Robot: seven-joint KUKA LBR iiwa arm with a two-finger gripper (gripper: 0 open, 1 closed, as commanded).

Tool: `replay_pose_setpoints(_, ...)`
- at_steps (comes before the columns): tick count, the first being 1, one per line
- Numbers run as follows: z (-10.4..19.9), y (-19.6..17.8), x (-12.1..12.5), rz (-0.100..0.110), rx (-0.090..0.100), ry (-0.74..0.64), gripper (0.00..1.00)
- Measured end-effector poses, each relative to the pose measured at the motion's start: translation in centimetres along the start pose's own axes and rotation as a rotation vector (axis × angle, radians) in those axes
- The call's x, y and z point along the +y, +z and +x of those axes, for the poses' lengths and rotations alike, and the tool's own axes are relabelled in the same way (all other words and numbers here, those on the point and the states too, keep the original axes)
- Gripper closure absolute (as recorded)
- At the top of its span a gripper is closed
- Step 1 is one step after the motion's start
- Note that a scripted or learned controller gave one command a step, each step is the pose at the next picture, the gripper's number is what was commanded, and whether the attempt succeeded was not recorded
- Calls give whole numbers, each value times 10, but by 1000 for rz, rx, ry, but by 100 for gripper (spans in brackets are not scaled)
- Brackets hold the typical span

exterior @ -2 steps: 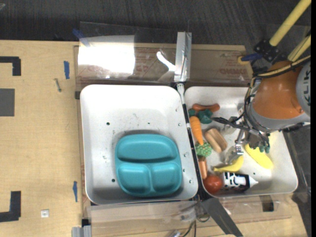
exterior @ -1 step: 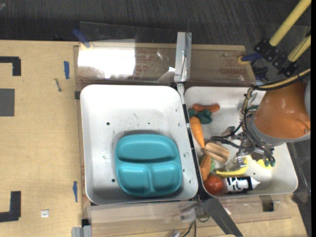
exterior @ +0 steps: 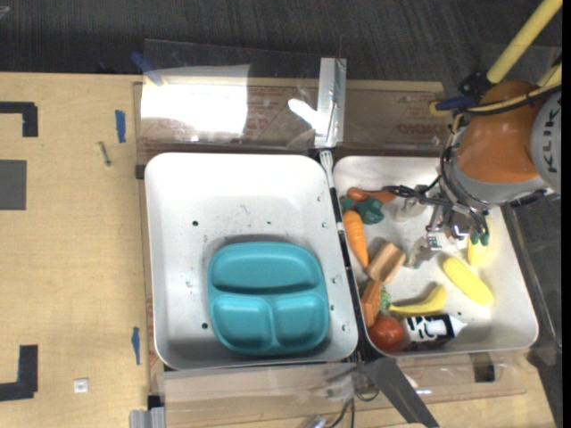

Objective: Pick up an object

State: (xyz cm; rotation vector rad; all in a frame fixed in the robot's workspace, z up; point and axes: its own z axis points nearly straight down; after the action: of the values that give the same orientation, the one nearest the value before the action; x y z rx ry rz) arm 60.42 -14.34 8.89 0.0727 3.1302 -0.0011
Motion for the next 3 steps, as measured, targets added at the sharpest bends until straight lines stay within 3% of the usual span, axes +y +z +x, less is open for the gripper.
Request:
replay_pose_setpoints(1,66,0,-58,4,3,33,0)
replay_pose_setpoints(2,63,0,-59,0,3,15,0)
replay_pose_setpoints(3,-9,1,-40,0,0,-135,0)
